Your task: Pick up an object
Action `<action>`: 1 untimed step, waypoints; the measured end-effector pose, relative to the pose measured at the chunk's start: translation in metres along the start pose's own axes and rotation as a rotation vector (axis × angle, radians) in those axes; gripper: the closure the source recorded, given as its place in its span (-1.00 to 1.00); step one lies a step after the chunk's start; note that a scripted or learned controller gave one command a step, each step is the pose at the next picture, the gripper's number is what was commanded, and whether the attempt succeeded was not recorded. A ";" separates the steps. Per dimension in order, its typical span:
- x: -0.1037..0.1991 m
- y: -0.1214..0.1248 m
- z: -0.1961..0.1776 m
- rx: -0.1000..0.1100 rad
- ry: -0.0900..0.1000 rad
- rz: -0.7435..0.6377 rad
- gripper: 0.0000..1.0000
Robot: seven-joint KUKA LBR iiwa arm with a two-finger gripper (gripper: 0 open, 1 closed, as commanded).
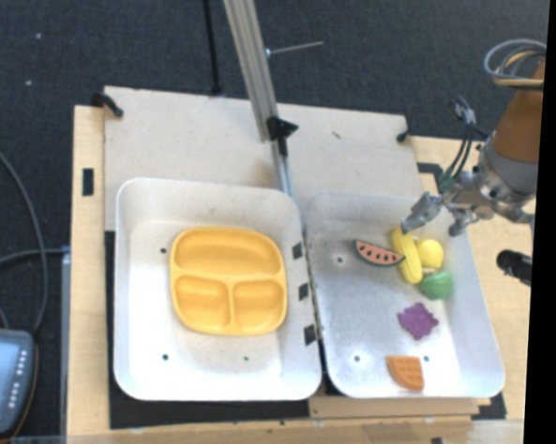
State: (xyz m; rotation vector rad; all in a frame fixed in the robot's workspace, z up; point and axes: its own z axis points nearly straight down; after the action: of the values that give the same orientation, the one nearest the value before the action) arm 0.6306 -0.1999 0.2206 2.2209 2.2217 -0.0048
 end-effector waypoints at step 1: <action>-0.003 0.003 0.042 0.000 0.000 0.002 -1.00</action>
State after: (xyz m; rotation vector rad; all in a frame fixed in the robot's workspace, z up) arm 0.6330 -0.2029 0.1782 2.2230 2.2197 -0.0050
